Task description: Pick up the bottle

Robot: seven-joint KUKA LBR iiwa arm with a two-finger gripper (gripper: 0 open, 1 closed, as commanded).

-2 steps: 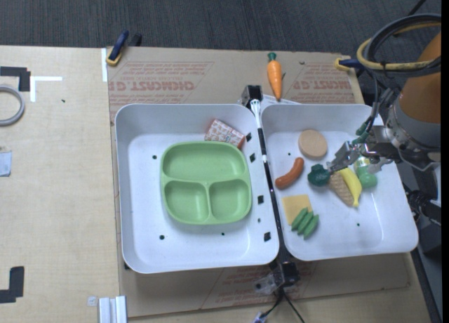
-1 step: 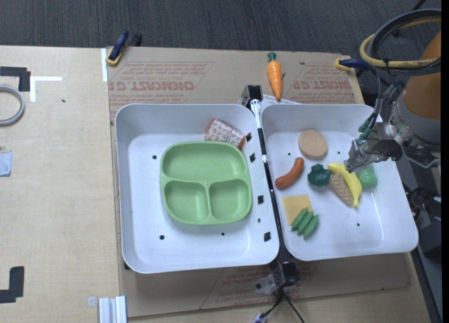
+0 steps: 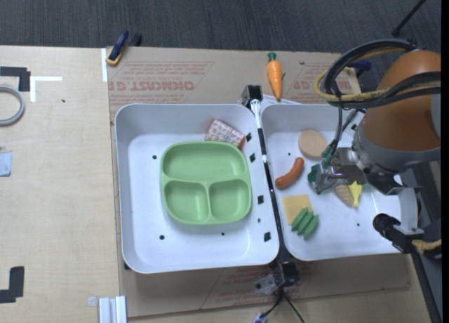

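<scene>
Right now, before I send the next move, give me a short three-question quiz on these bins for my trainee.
1. True or false: the green divided plate lies in the right bin.
2. Which lies outside both bins? A) the sausage B) the carrot C) the yellow slice
3. Fill in: the gripper hangs over the ____ bin.

Key: 1 false, it lies in the left bin. 2 B, it rests on the cardboard above the bins. 3 right.
</scene>
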